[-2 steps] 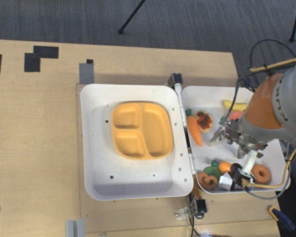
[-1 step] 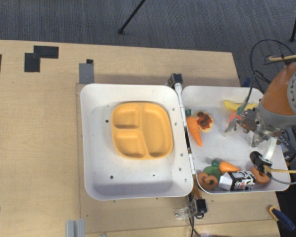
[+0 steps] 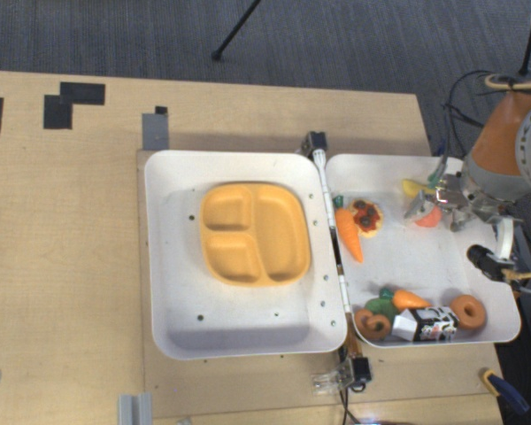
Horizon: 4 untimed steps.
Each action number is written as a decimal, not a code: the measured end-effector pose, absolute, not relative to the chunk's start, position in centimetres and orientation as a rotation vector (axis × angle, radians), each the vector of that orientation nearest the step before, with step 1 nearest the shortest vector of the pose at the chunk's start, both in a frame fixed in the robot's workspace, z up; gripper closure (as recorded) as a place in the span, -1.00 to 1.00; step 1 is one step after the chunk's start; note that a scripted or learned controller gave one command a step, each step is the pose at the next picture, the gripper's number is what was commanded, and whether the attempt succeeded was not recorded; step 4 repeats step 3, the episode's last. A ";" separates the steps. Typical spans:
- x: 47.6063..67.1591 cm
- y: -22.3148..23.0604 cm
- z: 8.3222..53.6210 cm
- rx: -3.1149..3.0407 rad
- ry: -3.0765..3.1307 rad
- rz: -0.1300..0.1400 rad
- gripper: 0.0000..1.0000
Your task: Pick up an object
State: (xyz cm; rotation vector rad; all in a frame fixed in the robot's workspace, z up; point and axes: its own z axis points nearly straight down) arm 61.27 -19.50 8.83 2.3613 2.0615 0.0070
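The end effector (image 3: 435, 204) hangs low at the far right edge of the right bin (image 3: 398, 264), right over a small red toy (image 3: 428, 218) and beside a yellow one (image 3: 413, 187). I cannot tell how its grip stands. It could bump the bin wall, or squeeze both toys and drop them.

the arm (image 3: 513, 140) runs off the right edge — a small orange-red object (image 3: 427, 219) sits partly hidden beneath the gripper (image 3: 438, 204).
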 end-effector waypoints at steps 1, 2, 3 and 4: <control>61.5 -19.3 10.0 2.351 2.066 0.013 1.00; 62.0 -15.9 15.0 2.694 1.613 0.002 1.00; 58.6 -10.4 19.2 2.594 1.772 0.002 1.00; 58.6 -10.4 19.2 2.594 1.772 0.002 1.00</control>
